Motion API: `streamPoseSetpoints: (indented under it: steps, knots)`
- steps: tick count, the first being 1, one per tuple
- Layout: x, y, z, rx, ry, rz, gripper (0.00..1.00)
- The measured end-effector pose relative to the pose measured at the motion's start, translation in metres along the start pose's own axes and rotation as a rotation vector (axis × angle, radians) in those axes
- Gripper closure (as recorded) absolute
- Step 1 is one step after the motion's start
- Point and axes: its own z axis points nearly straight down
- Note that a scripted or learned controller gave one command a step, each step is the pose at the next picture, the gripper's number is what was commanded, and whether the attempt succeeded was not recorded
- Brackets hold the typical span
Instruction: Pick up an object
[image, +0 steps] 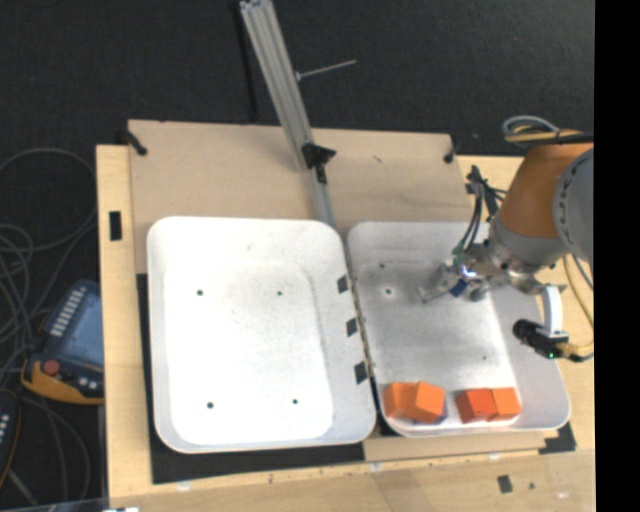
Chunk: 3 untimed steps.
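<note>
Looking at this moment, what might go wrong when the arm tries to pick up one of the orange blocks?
1. Both orange blocks, the left block and the right block, lie against the near wall of the right bin, so a finger may strike the rim.
2. The tool is over the bin's far half, apart from both blocks, so closing there would likely grasp nothing.

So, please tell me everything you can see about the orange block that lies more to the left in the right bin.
The left orange block is a small, chunky piece with flat faces and plain edges; its material cannot be told. Its top looks lighter than its shaded front. It lies near the front rim of the right shallow white bin, at the left of that edge, resting on the bin floor. It is apart from the second orange block to its right. The two-finger gripper is well away, farther back over the bin.
</note>
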Motion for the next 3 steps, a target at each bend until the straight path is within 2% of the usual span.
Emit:
streamPoseSetpoints:
  steps: [1, 2, 3]
  knots:
    - [0.027, 0.035, -0.120, -0.017, -0.002, -0.006, 0.00]
    - [0.021, 0.026, -0.045, -0.001, 0.000, -0.001, 0.00]
    - [-0.008, 0.036, -0.013, -0.009, -0.001, -0.004, 0.00]
